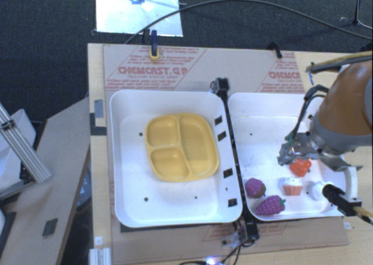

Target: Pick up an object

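Resting on the counter (99,159), two shallow white bins sit side by side. The left bin (125,200) contains one yellow three-compartment tray (182,146), lying flat near the centre. The right bin (262,118) contains a small orange object (301,168), a cupcake-shaped toy (293,186), a purple round item (254,187), a purple grape cluster (270,205) and a small white item (316,190). The gripper (294,154) sits directly above the orange object; whether the fingers are spread or pinching it cannot be determined.
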Controlling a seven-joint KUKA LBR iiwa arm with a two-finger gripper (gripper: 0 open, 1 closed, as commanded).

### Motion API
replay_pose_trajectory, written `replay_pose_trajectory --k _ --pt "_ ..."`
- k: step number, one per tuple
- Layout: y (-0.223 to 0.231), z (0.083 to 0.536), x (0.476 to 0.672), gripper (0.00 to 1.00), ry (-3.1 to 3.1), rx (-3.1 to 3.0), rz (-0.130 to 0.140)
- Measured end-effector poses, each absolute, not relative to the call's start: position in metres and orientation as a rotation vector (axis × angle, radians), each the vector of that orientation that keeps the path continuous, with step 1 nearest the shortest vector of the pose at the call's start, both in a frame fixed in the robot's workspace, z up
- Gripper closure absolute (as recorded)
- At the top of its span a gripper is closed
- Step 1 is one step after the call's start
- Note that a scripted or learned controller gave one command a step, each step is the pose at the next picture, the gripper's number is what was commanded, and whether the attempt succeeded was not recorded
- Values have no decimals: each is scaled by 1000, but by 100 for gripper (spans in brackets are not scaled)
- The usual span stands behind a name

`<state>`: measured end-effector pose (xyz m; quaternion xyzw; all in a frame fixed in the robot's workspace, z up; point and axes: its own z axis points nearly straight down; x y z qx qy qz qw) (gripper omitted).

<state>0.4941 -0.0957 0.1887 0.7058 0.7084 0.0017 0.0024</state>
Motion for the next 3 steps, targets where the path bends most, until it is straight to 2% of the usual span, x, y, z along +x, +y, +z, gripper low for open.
replay_pose_trajectory --k 1,2,3 --pt "-96 227 496 100 2222 2213 6" --pt "-56 232 536 100 2229 2209 7" --pt "-9 241 565 100 2231 2209 8"
